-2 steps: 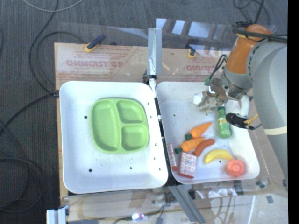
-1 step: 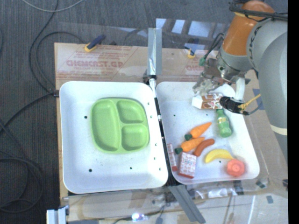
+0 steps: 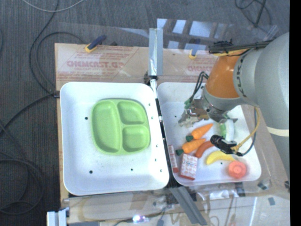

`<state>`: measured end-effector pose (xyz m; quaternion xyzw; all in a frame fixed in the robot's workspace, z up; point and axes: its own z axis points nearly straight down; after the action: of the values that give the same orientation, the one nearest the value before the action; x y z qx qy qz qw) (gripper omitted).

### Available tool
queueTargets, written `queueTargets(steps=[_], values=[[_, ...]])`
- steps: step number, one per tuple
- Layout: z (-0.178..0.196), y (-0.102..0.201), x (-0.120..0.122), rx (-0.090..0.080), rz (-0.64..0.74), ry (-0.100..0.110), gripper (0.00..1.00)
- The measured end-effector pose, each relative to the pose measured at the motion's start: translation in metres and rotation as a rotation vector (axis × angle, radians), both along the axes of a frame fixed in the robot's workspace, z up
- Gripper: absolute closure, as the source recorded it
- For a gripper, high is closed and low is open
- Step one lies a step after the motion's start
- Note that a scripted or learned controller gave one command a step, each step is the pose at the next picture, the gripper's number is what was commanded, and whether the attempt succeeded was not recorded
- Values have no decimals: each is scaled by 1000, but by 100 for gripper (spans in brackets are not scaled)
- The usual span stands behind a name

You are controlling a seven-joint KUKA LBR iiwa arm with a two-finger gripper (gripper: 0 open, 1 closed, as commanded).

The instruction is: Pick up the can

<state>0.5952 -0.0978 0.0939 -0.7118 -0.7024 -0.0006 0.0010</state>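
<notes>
we find the tool (image 3: 190, 114) low in the right bin (image 3: 171, 95), at its upper middle; whether it is released or clenched we cannot tell. just below it lie two carrots (image 3: 201, 131), a red sausage (image 3: 203, 149), a banana (image 3: 219, 158) and a carton (image 3: 189, 166). we cannot make out the can. the left bin (image 3: 75, 173) holds a green tray (image 3: 121, 126).

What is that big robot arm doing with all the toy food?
The robot arm is reaching into the right bin, with its gripper low over the toys. Below it lie two carrots, a banana, a peach-coloured toy and a red-and-white can on its side near the front. The can is untouched. The left bin holds a green divided plate.
</notes>
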Motion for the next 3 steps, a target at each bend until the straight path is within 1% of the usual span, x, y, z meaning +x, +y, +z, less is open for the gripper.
queueTargets(steps=[1, 2, 3], values=[[-2, -80, 1, -8, 70, -15, 100], [-4, -75, 1, -2, 77, -11, 0], [-4, -66, 9, -7, -74, -11, 0]])
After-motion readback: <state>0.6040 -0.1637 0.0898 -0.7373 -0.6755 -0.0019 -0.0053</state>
